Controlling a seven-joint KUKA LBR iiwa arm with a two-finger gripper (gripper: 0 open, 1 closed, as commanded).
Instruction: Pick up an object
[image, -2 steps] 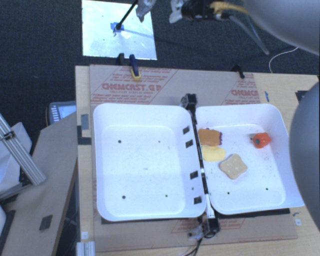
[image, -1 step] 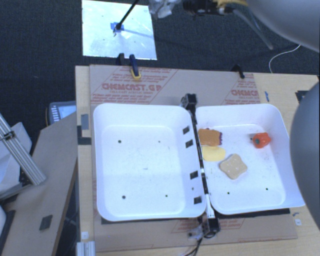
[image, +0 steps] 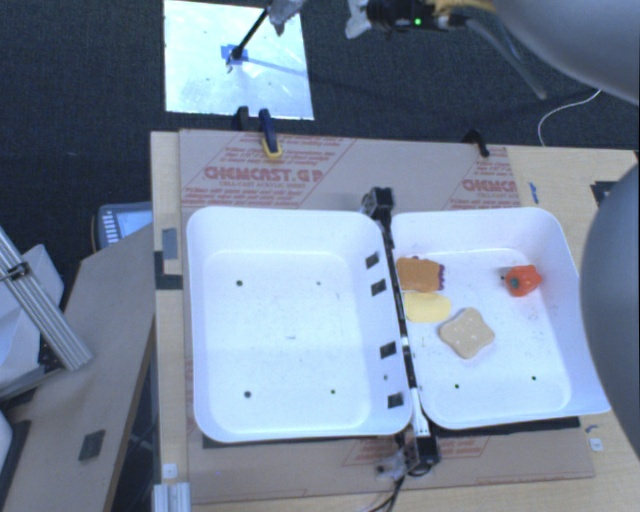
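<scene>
Wooden counter (image: 300, 165) carries 2 shallow white plastic bins. Right bin (image: 560, 395) holds 4 items: orange-red toy (image: 521, 280), tan toast-shaped piece (image: 466, 333), yellow disc (image: 428, 308), orange-brown block (image: 419, 273). End effector state: cannot tell.

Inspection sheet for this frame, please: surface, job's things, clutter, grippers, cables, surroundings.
Surface: bench bears left bin and right bin, side by side.
Job's things: in right bin, orange block, yellow disc, tan toast piece, red-orange piece.
Clutter: yellow clamp on the bench's far edge.
Grippers: grey arm at right edge; jaws cannot tell.
Cables: white wire top right.
Surroundings: dark floor, shiny plate.
</scene>
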